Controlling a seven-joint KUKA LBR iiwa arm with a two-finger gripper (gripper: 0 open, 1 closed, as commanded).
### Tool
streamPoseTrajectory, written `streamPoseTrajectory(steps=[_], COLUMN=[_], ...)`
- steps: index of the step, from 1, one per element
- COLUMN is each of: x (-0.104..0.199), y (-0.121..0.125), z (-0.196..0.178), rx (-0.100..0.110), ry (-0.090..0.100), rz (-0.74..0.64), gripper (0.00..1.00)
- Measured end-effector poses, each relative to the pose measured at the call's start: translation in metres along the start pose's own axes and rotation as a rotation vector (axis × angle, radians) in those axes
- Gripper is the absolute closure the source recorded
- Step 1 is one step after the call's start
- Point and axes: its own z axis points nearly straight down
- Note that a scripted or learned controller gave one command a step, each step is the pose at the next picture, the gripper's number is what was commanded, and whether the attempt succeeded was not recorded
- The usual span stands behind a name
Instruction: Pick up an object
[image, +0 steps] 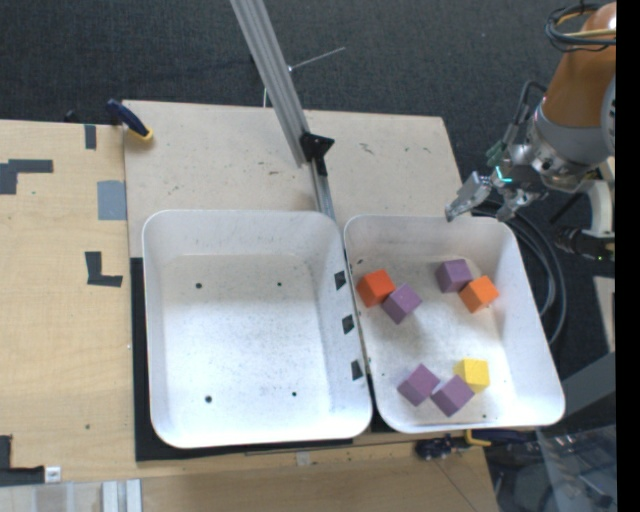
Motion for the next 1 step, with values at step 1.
streamPoseTrajectory(steps=[1], x=[-0.0003], y=[0.0007], z=[-0.0033], rx=[-0.004], ry=[-0.003], rz=[-0.001], gripper=[0.0])
